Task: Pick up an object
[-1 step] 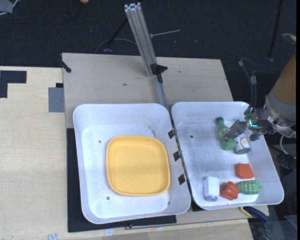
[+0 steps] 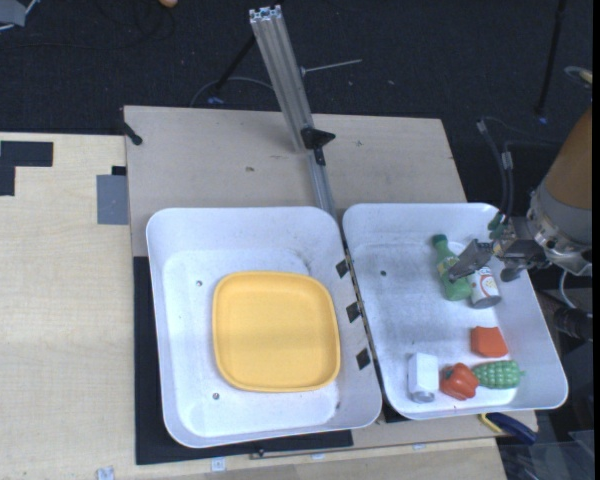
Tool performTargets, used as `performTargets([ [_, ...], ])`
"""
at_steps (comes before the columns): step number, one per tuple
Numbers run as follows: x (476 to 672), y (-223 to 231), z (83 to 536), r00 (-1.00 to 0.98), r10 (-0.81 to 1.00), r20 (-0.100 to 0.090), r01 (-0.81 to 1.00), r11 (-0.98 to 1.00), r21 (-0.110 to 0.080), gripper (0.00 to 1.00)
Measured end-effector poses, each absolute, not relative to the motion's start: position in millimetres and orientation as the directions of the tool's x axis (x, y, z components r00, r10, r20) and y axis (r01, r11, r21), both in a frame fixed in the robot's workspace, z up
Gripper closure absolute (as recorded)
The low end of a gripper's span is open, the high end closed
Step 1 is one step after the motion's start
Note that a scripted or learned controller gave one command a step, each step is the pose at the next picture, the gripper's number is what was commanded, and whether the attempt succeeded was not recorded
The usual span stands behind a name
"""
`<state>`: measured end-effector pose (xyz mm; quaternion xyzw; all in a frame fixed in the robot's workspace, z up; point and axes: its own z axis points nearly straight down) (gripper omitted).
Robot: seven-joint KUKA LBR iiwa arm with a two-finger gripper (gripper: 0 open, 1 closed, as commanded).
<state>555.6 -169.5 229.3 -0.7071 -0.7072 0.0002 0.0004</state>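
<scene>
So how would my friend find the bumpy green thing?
Look in the right bin, then go to its near right corner. The bumpy green thing lies there on its side, just right of a red pepper and below an orange block. It is the only one covered in little knobs.

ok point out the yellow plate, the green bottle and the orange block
yellow plate (image 2: 276, 330), camera view, middle of its flat face
green bottle (image 2: 450, 273), camera view, on its body below the neck
orange block (image 2: 488, 341), camera view, centre of its top
</scene>
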Motion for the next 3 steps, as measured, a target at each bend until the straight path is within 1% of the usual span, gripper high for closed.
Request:
performTargets([
  [1,549.5,-161.4,181.2,-0.001,1.0,0.001,1.0,0.001,-0.004,0.0],
  [2,545.4,-170.7,130.0,0.0,1.0,0.001,1.0,0.0,-0.005,0.0],
  [3,545.5,-170.3,91.0,-0.001,1.0,0.0,1.0,0.001,0.0,0.0],
])
